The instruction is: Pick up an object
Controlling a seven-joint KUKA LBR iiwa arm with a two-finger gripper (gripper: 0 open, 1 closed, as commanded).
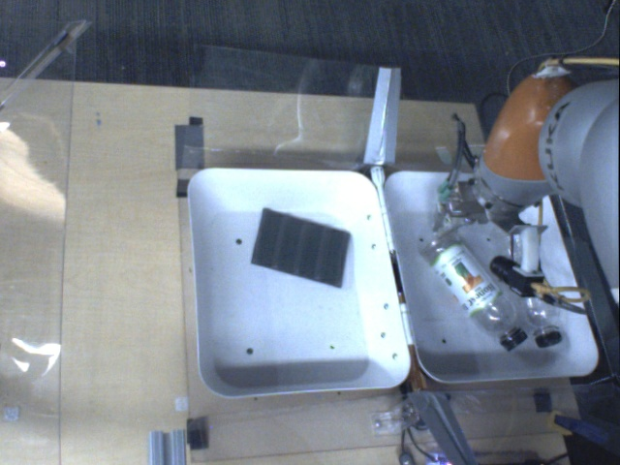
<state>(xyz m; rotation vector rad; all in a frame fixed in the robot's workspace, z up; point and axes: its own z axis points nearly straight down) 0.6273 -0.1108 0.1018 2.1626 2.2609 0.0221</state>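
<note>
- My gripper [457, 204] hangs low over the far part of the right bin [431, 352]. From this slanted view I cannot tell if it is wide or narrow, and I see nothing held in it.
- The nearest thing to pick is a clear plastic bottle [462, 279] with a green and orange label. It lies on its side just beside my gripper, towards the front.
- Risk: the bottle is round and smooth, so it may roll or slip out if I close off its middle.
- Risk: 2 small dark pieces [531, 335] lie near its lower end, and I might push them or take them by mistake.
- The left bin [291, 361] holds 1 flat black ribbed pad [300, 247], well apart from me.
- Both bins sit on a pale wooden bench [107, 289], with dark floor [291, 8] behind.
</note>
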